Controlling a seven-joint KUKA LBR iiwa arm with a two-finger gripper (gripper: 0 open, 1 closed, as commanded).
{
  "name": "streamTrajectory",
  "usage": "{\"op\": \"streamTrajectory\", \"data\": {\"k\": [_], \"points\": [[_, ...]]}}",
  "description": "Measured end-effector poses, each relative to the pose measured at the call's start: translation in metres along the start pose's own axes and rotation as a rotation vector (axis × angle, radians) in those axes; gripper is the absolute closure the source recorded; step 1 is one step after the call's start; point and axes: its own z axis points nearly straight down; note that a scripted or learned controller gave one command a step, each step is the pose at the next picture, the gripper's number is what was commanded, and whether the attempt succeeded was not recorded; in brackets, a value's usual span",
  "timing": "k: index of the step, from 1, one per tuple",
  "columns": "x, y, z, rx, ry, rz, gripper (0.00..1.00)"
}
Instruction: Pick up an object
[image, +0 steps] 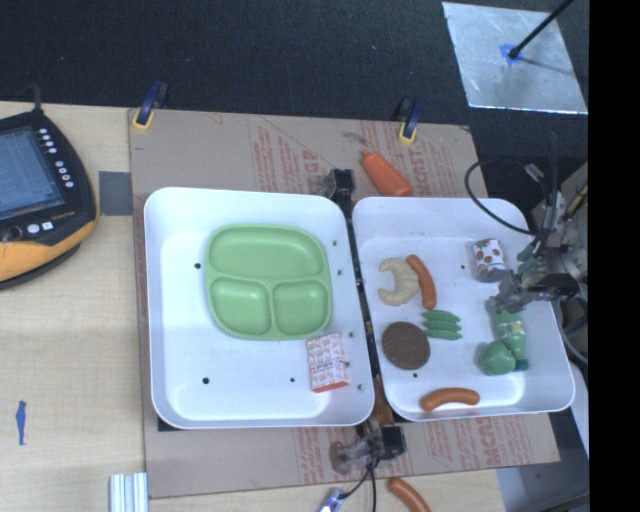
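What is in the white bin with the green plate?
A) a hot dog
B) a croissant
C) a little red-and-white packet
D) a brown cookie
C: the green plate sits in the left bin, and beside its lower right corner lies the little red-and-white packet; the croissant, the hot dog and the brown cookie all lie in the right bin.

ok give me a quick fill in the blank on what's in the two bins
1. The green divided plate lies in the ___ bin.
2. The croissant touches a ___ on its right.
3. The round brown patty lies in the ___ bin.
4. Both bins are ___ in colour.

Missing words: left; sausage; right; white
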Motion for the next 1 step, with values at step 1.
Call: {"op": "streamTrajectory", "data": {"k": [1], "points": [[-0.0776,-0.0029,0.0961,0.002,-0.001,0.000,0.00]]}}
